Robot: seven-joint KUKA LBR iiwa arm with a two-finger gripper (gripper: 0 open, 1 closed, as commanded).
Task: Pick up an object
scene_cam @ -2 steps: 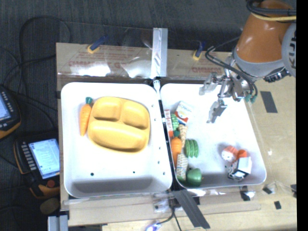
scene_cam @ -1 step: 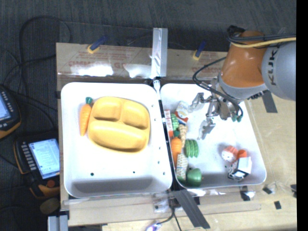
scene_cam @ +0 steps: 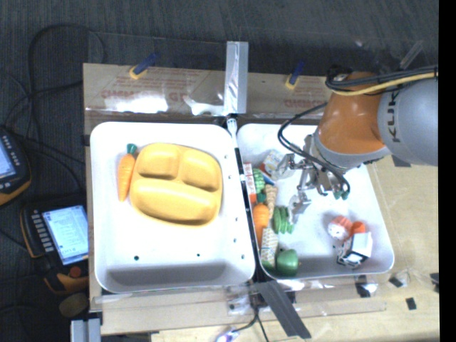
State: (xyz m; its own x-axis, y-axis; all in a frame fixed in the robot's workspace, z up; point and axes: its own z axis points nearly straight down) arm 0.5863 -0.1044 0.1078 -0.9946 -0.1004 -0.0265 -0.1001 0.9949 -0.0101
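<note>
Gripper point(scene_cam: 303, 199): over the right bin point(scene_cam: 381, 223), pointing down near its middle; whether it is released or clenched cannot be told.
Arm point(scene_cam: 399, 120): grey with an orange band, entering from the right.
Nearest objects: green item point(scene_cam: 282, 219) just beside the gripper; orange item point(scene_cam: 261, 214) and packets along the bin's left wall.
Green pepper point(scene_cam: 287, 261): near front edge of right bin.
Red-and-white toys point(scene_cam: 348, 235): right bin, front right, apart from the gripper.
Left bin point(scene_cam: 107, 262): yellow divided tray point(scene_cam: 176, 182); carrot point(scene_cam: 126, 174) touching its left side.
Worktop point(scene_cam: 413, 198): carries both bins.
</note>
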